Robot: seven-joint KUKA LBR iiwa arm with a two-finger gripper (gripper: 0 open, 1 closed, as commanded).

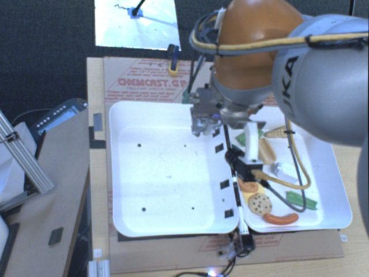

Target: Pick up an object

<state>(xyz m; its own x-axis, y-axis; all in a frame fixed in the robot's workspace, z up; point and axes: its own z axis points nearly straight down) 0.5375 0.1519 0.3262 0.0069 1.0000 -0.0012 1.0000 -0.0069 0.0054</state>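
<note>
A grey KUKA arm (323, 79) with an orange band (253, 36) reaches in from the right over two shallow white bins on a bench, its gripper (203, 119) hanging above the inner edge of the left bin (132, 212), close to the divider between the two; whether the fingers are apart or together cannot be told from this angle. The objects to be picked lie in the right bin (334, 212): a chocolate-chip cookie (260, 203) near the front, a red sausage (281, 218) just beside it, a green bean-like piece (302, 199) to their right, and an ice-cream cone (275, 133) farther back. A yellow cable (288, 180) loops down from the arm over the right bin.
</note>
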